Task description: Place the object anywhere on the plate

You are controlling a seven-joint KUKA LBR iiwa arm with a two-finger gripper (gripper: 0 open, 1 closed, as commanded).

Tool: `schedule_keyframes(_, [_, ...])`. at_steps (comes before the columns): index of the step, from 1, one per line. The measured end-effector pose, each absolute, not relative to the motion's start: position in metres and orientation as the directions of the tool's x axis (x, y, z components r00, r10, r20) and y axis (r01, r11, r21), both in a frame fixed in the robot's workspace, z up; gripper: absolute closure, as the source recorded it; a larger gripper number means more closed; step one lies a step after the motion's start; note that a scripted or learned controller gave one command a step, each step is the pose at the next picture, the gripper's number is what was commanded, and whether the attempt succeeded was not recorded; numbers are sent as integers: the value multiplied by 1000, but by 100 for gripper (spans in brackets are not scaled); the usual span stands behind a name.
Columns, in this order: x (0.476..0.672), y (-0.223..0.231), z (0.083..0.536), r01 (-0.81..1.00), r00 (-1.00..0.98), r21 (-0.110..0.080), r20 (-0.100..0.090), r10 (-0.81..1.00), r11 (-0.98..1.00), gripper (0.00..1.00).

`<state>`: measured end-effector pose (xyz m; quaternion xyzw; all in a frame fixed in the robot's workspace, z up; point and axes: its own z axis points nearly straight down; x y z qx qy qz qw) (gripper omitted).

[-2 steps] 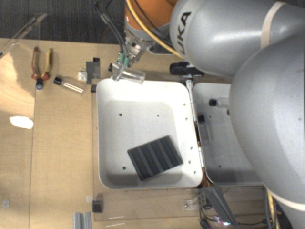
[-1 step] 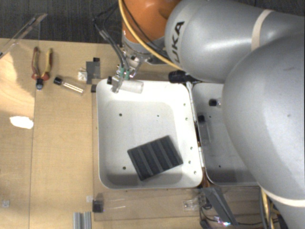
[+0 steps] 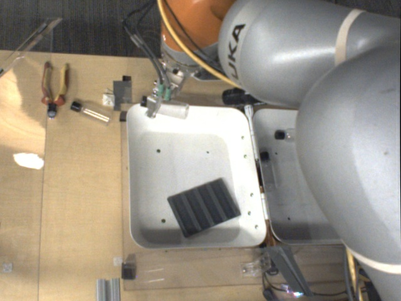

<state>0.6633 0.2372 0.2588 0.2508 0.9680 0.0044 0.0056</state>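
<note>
"UKA" in black on the grey arm (image 3: pixel 276 49)

1. The wooden bench (image 3: pixel 75 218) carries two shallow white bins: the left bin (image 3: pixel 141 168) and the right bin (image 3: pixel 285 227) touch side by side.
2. Red-handled pliers (image 3: pixel 54 86) lie near the bench's far-left edge.
3. A small white scrap (image 3: pixel 28 161) lies at its left edge.
</note>
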Motion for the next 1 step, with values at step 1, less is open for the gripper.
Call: schedule_keyframes(1, [654, 235, 213, 948, -318, 3, 0, 948, 318, 100])
